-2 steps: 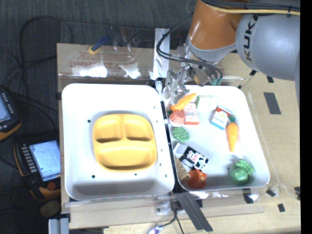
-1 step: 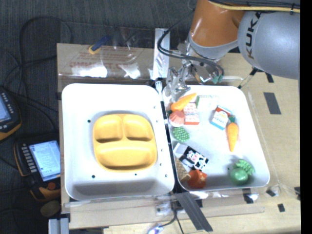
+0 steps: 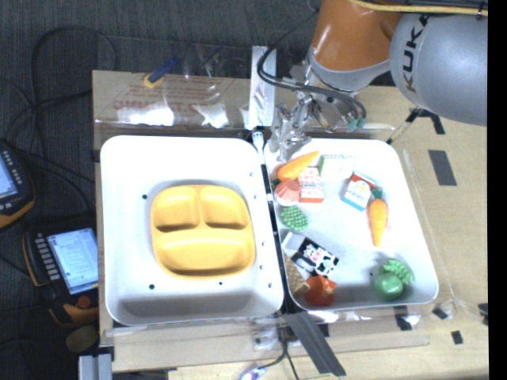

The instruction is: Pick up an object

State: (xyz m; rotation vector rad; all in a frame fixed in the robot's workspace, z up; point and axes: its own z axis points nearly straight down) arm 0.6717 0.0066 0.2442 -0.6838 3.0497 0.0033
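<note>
The grey arm [image 3: 444,54] carries the letters "KU", the rest of the name cut off by the picture's edge. Its gripper [image 3: 289,133] hangs over the near-left corner of the right bin [image 3: 416,212], just above a carrot [image 3: 299,165] lying at that corner; whether the gripper stands apart or together cannot be told, since it is small and tangled with cables. Beside that carrot sit a pink lump [image 3: 287,191] and a red-and-white carton [image 3: 311,186] whose print is too small to read. Further from the corner lie a second carton [image 3: 358,191], a second carrot [image 3: 379,220], a green dotted piece [image 3: 294,217], a black-and-white box [image 3: 314,257], a tomato [image 3: 320,290] and a green vegetable [image 3: 391,279]. The left bin [image 3: 127,291] holds a yellow tray [image 3: 203,232]. On the table [image 3: 463,236], beyond the bins, lies crumpled clear plastic [image 3: 170,101].
</note>
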